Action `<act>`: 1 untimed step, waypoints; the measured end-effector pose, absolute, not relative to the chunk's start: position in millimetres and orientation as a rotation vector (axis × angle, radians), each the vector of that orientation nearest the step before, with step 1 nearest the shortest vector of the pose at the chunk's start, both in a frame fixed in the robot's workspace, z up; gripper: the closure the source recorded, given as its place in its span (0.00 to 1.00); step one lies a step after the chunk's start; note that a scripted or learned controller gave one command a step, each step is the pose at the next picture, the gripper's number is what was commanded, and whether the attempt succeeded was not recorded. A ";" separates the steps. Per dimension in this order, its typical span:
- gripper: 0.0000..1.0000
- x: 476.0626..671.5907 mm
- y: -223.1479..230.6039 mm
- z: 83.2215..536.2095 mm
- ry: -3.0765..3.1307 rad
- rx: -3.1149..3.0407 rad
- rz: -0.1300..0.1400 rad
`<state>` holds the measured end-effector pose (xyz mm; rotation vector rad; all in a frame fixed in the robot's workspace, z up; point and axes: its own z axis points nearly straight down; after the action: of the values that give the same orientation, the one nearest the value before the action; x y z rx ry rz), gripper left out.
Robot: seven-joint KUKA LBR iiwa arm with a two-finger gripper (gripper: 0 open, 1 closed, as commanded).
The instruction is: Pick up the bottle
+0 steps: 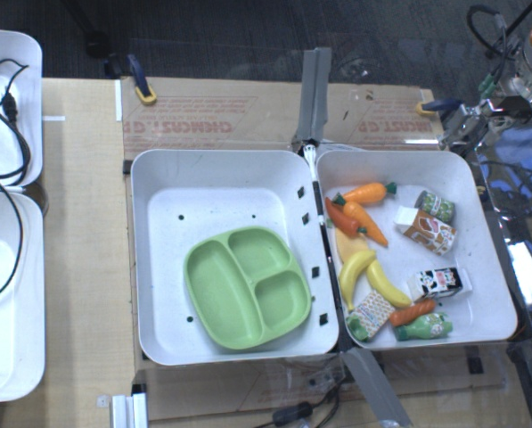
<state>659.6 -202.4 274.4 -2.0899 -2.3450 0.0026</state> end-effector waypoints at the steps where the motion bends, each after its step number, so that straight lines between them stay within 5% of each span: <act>1: 0.00 658.8 -222.4 210.2 -2.334 -2.103 0.003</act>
<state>658.8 -222.4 210.2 -2.1032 -2.3335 0.0032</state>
